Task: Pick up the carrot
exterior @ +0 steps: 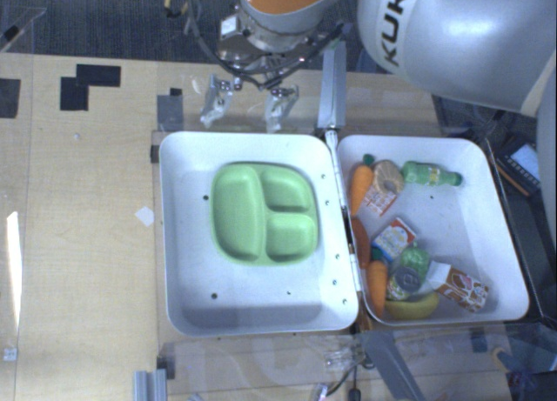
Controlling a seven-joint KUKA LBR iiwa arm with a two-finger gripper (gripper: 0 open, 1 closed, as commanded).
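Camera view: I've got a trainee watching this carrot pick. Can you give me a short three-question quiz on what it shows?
1. True or false: the two-finger gripper hangs above the right white bin.
2. Which bin holds the green three-compartment plastic tray?
3. Multiple choice: the upper orange carrot lies A) on the tray, B) along the right bin's left wall, C) between the fingers.

Key: 1 false, it hangs beyond the far edge of the left white bin, fingers apart with nothing between them. 2 the left bin. 3 B.
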